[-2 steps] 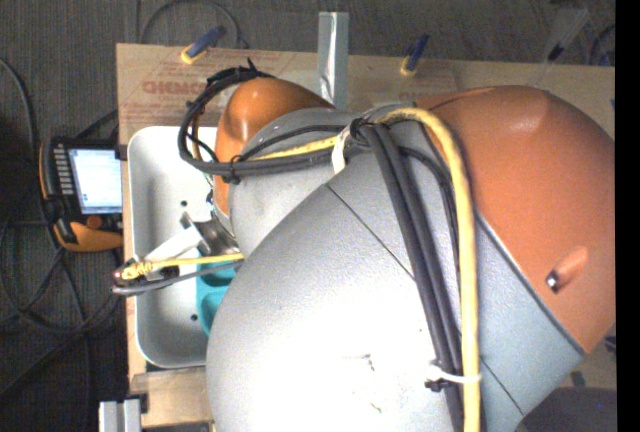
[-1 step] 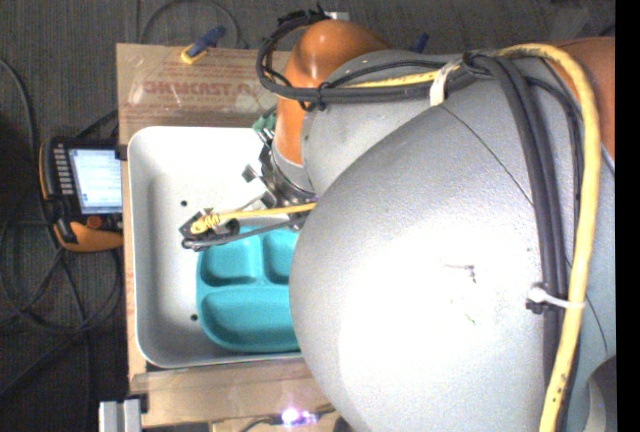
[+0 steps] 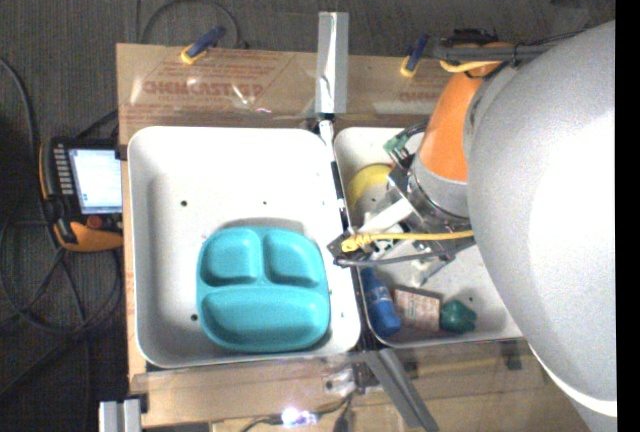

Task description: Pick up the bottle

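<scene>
A blue bottle [image 3: 380,306] lies in the right bin [image 3: 352,144], near its front left corner and along its left wall. My gripper [image 3: 402,232] hangs low over the middle of that bin, just behind the bottle and apart from it. The grey arm with its orange band [image 3: 446,140] covers much of the bin's right half. Nothing shows between the bottle and the gripper.
A yellow round object [image 3: 366,182] sits at the back left of the right bin. A brown flat box [image 3: 417,306] and a dark green object [image 3: 459,316] lie beside the bottle at the front. The left bin [image 3: 160,170] holds a teal divided tray [image 3: 263,288].
</scene>
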### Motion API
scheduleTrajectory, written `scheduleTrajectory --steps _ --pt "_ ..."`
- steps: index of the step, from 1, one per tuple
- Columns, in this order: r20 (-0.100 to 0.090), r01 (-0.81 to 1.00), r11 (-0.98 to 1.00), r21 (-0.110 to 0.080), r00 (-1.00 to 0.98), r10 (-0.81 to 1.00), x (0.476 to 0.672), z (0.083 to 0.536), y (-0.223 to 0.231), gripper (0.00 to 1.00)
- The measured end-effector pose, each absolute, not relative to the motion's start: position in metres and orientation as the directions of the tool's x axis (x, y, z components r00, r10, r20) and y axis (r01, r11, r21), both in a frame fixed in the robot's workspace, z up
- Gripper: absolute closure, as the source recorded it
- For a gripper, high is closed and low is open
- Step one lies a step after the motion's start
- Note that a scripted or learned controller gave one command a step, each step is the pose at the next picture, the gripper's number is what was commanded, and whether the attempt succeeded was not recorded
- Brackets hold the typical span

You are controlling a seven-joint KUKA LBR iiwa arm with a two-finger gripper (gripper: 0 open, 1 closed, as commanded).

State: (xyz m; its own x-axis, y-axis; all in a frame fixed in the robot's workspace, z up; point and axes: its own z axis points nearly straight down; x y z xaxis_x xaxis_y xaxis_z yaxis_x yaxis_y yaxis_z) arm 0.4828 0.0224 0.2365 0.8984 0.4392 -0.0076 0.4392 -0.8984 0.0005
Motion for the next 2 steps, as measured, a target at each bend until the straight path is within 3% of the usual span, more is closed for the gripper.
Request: scheduleTrajectory --steps 1,2 --pt "-0.009 0.319 -0.948 0.0 0.948 0.319 0.4819 0.1515 0.1087 0.0" --pt "-0.015 0.322 -0.947 0.003 0.947 0.322 0.4813 0.159 0.1081 1.0"
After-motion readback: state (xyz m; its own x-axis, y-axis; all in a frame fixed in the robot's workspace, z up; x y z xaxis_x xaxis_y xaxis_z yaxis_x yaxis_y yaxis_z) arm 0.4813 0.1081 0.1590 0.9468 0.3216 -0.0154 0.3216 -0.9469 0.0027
